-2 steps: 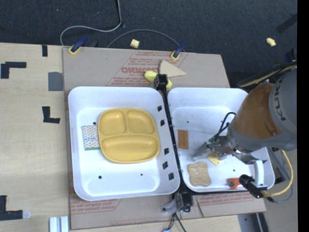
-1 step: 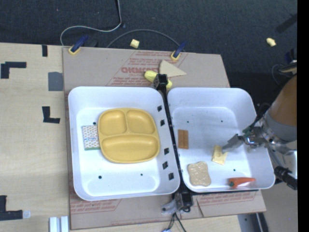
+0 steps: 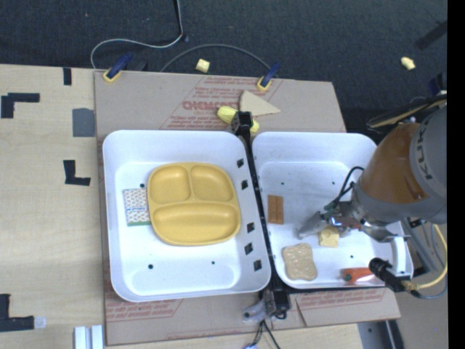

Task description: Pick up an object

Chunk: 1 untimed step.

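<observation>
While the hand (image 3: 317,227), fingers apart, nears a yellow block (image 3: 329,238): right bin (image 3: 305,147), left-bin yellow tray (image 3: 194,203).

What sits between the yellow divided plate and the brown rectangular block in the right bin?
In the camera view, the black clamped divider where the bins meet lies between the yellow plate and the brown block; otherwise bare bin floor.
</observation>
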Available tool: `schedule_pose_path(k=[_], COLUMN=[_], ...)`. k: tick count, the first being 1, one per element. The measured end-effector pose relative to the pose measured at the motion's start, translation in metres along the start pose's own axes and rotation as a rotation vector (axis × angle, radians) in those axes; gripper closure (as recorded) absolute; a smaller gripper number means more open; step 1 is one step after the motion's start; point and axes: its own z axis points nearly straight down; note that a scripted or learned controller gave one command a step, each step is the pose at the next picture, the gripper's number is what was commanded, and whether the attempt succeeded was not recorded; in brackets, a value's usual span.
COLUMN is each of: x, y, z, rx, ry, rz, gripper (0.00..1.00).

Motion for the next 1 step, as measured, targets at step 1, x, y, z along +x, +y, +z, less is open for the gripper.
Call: schedule_pose_path(k=[1], x=[-0.0023], y=[0.0013], z=[-0.0140], rx=[-0.005], ry=[-0.001], rz=[0.002], gripper=[1.00])
